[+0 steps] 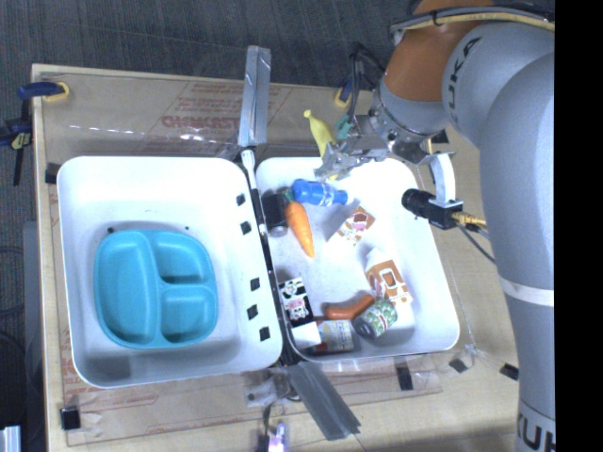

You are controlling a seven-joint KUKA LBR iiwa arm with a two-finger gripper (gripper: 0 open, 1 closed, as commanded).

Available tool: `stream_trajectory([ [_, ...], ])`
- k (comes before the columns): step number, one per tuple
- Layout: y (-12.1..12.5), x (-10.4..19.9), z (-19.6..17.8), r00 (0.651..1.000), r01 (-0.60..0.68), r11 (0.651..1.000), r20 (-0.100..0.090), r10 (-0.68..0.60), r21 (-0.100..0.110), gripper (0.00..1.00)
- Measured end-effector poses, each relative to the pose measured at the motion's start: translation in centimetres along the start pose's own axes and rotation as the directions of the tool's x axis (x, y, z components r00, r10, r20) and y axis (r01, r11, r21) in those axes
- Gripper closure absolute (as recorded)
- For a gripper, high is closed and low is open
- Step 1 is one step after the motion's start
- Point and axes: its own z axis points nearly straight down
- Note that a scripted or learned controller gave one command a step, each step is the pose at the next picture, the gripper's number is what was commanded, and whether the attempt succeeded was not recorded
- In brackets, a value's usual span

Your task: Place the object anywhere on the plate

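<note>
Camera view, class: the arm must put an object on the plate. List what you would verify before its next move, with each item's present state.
1. Blue plate lies in the left bin with room on it: ok.
2. Objects to pick, such as the carrot and blue bottle, lie in the right bin: ok.
3. End effector over the right bin's far edge: ok.
4. Object held: cannot tell.
5. Carrot free of neighbours: not ok, it is crowded by the bottle.

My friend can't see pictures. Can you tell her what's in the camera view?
A grey robot arm's gripper hangs over the right bin, just above a blue bottle and an orange carrot among other toy foods. A blue divided plate sits in the left bin.
</note>
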Motion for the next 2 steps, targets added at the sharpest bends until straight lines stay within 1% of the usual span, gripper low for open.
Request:
stream_trajectory([
  [1, -1.1, 7.0, -3.1, 0.997, 0.083, 0.997, 0.001, -0.083, -0.003, 1.00],
  [2, -5.5, 17.4, -5.5, 0.986, 0.168, 0.986, 0.003, -0.168, -0.003, 1.00],
])
